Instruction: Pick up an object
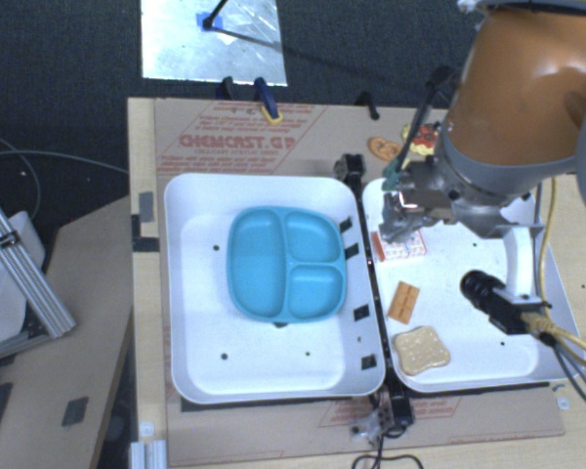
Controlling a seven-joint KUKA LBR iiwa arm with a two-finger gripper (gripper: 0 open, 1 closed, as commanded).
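Note:
My gripper (398, 227) hangs low over the upper left part of the right bin (469, 360). Directly under and in front of it lies a small red-and-white patterned packet (404, 248). An orange cracker (402, 302) lies below that, and a slice of toast (422, 350) sits near the bin's front left corner. Whether the gripper touches the packet cannot be made out. The arm's large orange and grey body hides the bin's upper right part.
The left bin (200, 360) holds a blue divided plate (286, 264). A black divider (366, 262) runs between the bins. Beyond the right bin, an orange snack (381, 149) and a red-and-yellow item (425, 142) lie on the cardboard (234, 135).

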